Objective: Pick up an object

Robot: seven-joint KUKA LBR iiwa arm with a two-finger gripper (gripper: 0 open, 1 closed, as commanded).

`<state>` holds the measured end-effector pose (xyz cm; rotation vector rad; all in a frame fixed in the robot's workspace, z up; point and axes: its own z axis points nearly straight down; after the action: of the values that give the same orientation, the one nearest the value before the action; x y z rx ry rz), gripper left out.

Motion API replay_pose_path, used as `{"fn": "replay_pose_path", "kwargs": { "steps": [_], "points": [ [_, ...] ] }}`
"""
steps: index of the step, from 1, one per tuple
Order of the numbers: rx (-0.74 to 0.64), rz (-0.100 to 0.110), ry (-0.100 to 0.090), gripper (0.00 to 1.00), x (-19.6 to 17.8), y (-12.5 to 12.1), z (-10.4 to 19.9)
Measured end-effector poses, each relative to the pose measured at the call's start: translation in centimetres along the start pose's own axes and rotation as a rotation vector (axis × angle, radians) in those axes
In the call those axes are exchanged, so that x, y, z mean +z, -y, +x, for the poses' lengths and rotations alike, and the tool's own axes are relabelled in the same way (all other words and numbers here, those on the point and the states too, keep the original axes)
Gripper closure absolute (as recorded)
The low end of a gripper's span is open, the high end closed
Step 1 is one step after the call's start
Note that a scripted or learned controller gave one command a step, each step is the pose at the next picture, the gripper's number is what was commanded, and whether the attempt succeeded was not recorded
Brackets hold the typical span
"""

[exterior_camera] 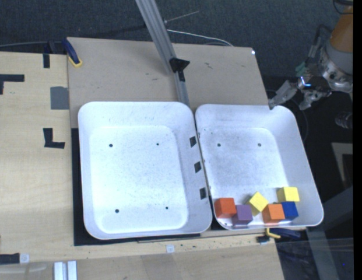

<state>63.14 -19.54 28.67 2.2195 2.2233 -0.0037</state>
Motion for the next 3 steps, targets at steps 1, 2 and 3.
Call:
{"fn": "replay_pose_path", "kwargs": {
  "steps": [1, 2, 3],
  "points": [
    [0.0, 0.0, 0.0, 0.0, 0.0, 0.0, 0.0],
    [-0.002, 0.0, 0.001, 1.0, -1.0, 0.0, 0.1],
    [0.0, 0.006, -0.004, 1.0, 2.3, 9.2, 6.9]
  ]
}}
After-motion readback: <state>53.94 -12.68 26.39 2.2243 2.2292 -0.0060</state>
